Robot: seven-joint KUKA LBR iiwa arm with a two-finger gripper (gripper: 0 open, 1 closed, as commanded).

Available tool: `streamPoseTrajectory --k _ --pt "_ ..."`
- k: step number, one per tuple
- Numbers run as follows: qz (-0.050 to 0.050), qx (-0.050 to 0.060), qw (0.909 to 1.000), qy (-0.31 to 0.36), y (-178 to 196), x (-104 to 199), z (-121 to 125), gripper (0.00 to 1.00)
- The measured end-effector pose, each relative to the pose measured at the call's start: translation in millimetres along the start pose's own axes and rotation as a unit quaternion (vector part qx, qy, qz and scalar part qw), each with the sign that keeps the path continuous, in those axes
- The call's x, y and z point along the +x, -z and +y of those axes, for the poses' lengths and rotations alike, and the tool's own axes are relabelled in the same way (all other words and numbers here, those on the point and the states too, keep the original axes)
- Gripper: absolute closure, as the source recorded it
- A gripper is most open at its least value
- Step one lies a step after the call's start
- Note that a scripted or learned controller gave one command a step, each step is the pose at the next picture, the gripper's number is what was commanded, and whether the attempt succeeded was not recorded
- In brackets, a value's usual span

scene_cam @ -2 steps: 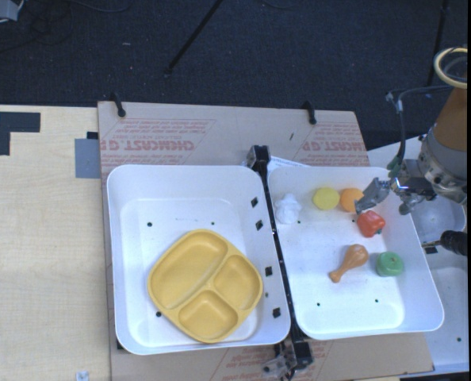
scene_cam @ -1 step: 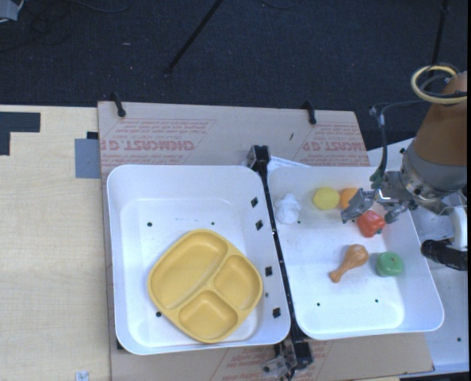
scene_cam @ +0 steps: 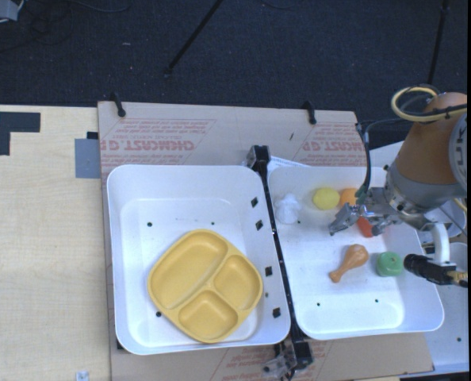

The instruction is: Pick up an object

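Camera view: end effector [scene_cam: 354, 219], fingers apart, hovers over smooth plastic drumstick [scene_cam: 348, 261] and round yellow ball [scene_cam: 325, 198].

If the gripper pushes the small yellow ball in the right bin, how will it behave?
The small yellow ball looks round, so it would probably roll away. It likely stops soon, since the orange object sits right beside it. It looks small, so probably light.

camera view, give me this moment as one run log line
pincer over right bin | near red piece | drumstick toy, green piece, yellow ball loose | yellow tray in left bin
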State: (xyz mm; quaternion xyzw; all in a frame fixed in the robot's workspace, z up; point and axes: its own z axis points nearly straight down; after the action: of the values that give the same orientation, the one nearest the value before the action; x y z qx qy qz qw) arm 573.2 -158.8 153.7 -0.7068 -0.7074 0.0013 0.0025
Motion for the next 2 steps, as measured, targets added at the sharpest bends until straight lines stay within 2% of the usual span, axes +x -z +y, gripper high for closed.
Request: streamPoseTrajectory --k 1,2 --pt "0.000 0.001 1.0000 0.001 -46 6 3 0.00" --pt "0.000 0.000 1.0000 -0.001 -33 5 4 1.00"
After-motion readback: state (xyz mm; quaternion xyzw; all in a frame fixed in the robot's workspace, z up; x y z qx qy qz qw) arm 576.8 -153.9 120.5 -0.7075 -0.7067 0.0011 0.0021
